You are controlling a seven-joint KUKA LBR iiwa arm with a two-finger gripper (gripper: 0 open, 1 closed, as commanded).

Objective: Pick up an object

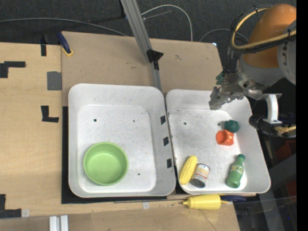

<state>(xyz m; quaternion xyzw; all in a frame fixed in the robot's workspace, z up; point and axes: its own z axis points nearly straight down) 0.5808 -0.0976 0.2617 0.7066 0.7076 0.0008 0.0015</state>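
Objects are sitting untouched in the right bin (179,110), so the pick is looking barely begun, I'd judge. From the camera view, the gripper (219,100) is hanging over that bin's far edge, nothing showing between its fingers; how wide they're parted, I cannot tell. Below it, an orange toy (224,137) is touching a teal piece (232,125). Along the near wall, a corn cob (187,170) is lying against a small can (200,174), and a green bottle (235,172) is resting alongside. Over in the left bin (115,97), a green bowl (105,163) is sitting alone. A yellow bottle (204,202) is lying outside on the bench.
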